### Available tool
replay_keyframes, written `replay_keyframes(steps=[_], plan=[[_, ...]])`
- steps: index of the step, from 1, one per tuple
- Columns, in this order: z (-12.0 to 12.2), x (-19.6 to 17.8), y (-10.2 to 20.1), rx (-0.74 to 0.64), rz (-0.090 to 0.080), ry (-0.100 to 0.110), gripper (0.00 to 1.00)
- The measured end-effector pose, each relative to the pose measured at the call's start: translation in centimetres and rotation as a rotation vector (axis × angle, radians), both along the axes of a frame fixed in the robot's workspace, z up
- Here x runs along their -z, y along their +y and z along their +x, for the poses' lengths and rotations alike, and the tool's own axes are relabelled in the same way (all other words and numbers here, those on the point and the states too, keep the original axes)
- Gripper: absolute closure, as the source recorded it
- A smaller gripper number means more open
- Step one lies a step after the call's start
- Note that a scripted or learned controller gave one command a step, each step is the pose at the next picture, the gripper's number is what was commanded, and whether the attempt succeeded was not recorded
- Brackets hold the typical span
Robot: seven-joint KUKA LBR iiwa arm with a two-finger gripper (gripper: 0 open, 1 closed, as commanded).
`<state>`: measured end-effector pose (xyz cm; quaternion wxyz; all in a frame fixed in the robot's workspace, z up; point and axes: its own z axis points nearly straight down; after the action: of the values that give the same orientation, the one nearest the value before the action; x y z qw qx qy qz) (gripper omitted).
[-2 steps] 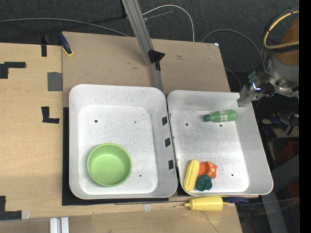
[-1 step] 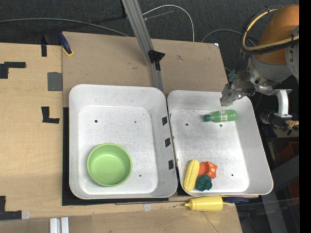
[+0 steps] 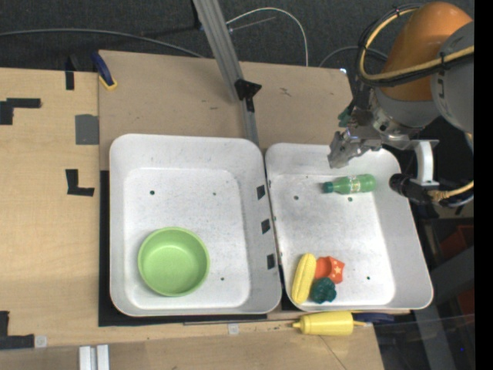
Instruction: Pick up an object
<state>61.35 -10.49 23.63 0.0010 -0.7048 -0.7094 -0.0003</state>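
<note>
The gripper (image 3: 341,154) hangs over the far end of the right bin (image 3: 400,230), and nothing shows between its fingers; how far apart they stand I cannot tell from this slant. Just below and slightly to the right of the jaws lies a small green bottle (image 3: 349,184) on its side, cap end pointing left, close but seemingly not touching.

To take it well, the jaws likely need to shift a little toward the bottle's middle, turn so they close across its narrow width, not along its length, and come straight down; a round bottle may roll away if one finger lands first.

Well below the jaws, in the bin's near corner, a yellow corn cob (image 3: 303,277), an orange toy (image 3: 330,268) and a dark green toy (image 3: 324,290) lie bunched, harder to separate.

The arm (image 3: 420,60) enters from the right, wrist bent downward, orange band high above the bin.
</note>
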Motion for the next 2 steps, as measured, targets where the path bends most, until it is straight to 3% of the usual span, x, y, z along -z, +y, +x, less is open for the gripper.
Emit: replay_keyframes(steps=[2], plan=[[-0.9,2.1,11.6,-0.001,0.000,0.002,1.00]])
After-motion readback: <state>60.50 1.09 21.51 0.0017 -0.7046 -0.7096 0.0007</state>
